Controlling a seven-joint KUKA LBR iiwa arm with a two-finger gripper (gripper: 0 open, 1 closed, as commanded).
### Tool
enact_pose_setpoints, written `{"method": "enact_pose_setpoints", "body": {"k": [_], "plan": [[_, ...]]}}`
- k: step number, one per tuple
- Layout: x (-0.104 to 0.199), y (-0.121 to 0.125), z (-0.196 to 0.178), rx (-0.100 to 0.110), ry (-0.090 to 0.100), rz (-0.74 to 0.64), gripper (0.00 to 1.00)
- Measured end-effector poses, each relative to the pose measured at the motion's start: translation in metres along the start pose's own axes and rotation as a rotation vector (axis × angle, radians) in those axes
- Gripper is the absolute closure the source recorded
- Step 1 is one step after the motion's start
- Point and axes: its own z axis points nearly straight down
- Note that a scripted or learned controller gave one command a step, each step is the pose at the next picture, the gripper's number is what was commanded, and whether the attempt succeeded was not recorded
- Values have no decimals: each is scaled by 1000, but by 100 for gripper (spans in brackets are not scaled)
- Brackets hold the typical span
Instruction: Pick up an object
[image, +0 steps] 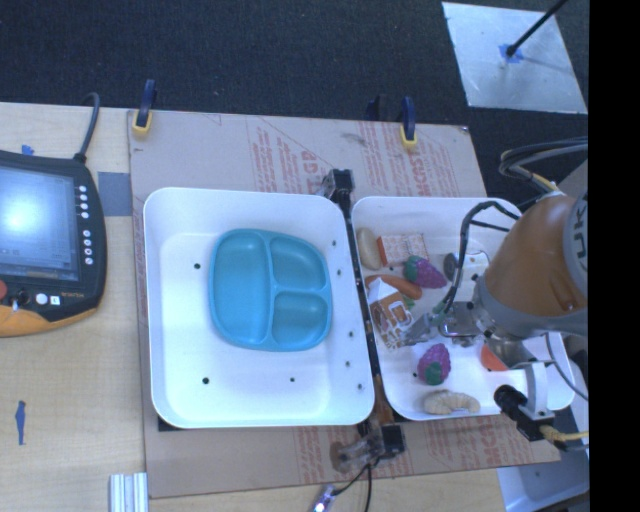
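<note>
While the gripper (437, 327) sits low over the right bin (400, 212), I can't tell whether it's apart, together or clamped on anything; the wrist and orange band block the view. Landmark: the orange-and-white packet (385, 305) lying against the bin's left wall. Gripper tip is just right of the packet's lower end, close to touching it. Purple toy grape (434, 362) is below-right of the packet, just under the tip, apart from it. Second purple piece (424, 270) is above-right of the packet, next to an orange carrot-like piece (400, 286) that touches the packet's upper edge. Beige bread-like piece (450, 402) is well below-right of the packet, near the bin's lower rim. Pale roll (371, 247) and a white card (405, 246) are above the packet. Left bin (180, 400) with the blue divided plate (270, 290) is across the wall from the packet, well clear of the tool. Risks, my read: the tip lands between packet and grape and closes on nothing; the flat packet is hard to pinch and may just slide toward the wall; the grape is rounded and could roll or squirt out of a shallow pinch; crowded items near the packet mean a descent could shove neighbours instead of grabbing one.
</note>
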Motion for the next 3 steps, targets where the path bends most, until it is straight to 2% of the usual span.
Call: {"method": "enact_pose_setpoints", "body": {"k": [1, 3], "plan": [[-9, 0, 1, 7, 14, -9, 0], [-5, 0, 1, 3, 7, -4, 0]]}}
